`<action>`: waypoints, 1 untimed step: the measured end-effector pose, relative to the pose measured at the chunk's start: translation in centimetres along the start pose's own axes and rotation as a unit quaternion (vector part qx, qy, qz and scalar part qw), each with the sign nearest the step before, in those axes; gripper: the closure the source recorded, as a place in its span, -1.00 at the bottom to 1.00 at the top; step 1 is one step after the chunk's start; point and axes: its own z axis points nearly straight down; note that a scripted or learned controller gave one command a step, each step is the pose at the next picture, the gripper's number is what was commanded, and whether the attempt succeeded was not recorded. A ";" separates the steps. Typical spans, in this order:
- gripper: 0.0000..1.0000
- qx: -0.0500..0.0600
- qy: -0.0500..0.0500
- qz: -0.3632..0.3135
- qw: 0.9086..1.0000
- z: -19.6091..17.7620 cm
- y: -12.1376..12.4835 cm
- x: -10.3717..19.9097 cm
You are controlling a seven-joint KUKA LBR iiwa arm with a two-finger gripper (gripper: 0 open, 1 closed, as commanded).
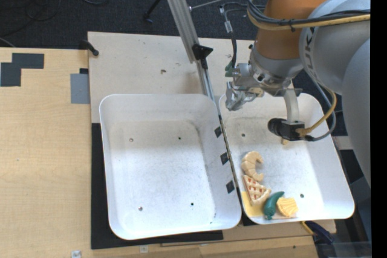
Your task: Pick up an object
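My gripper [236, 99] hangs over the back left corner of the right bin [314, 148], near the divider between the bins. Nothing shows between its fingers. Several small toy foods lie along the right bin's front left: a pale croissant-like piece [253, 165], a pizza-slice piece with a red lattice [256, 190], a green pepper-like piece [270, 204] and a yellow ridged piece [288, 207]. They lie well in front of the gripper, about a hand's length toward the bench's front edge.
The left bin [160, 166] adjoins the right bin. A slanted aluminium bar [181, 15] rises behind the bins, ending in a black clamp [201, 52]. A black cable fitting [285, 128] hangs off the arm over the right bin's back.
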 end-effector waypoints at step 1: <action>1.00 0.000 0.000 0.001 1.000 -0.6 0.5 5.2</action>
